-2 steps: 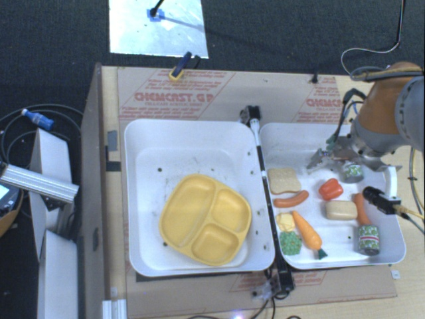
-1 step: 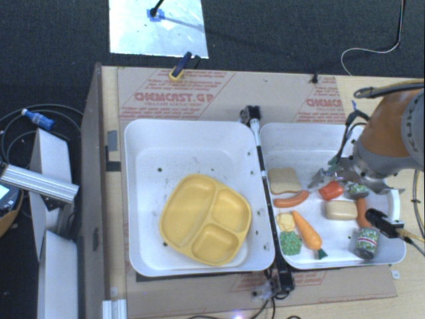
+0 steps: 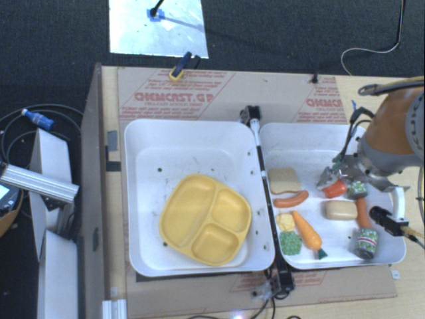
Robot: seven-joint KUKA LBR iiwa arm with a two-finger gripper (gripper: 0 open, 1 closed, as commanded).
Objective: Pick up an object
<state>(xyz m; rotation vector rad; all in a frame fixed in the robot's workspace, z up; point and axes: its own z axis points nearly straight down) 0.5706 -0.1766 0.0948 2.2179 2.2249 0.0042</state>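
**Tool low over the right bin, among the play food**

You see the arm (image 3: 397, 135) reaching in from the right, its orange band above the wrist, and the tool (image 3: 337, 178) sitting low inside the right bin (image 3: 299, 138). A small red-orange piece (image 3: 335, 189) lies right at the tool's tip, touching or nearly so; whether it sits between the fingers, and how wide they stand, you cannot tell from this angle.

Look around that tip and you find the rest of the bin's contents. A tan bread slice (image 3: 284, 177) lies near the left wall, with a sausage (image 3: 291, 199) just below it. A carrot (image 3: 308, 229) slants toward the front, beside a yellow corn piece (image 3: 286, 221) and a green broccoli-like lump (image 3: 290, 242). A pale beige block (image 3: 340, 209) rests just under the tool, and a small can (image 3: 366, 242) stands near the front right corner.

In the left bin (image 3: 153, 145) a yellow divided plate (image 3: 205, 218) lies flat, tilted toward the front right. Both bins sit side by side on the cardboard-covered surface (image 3: 199, 92).
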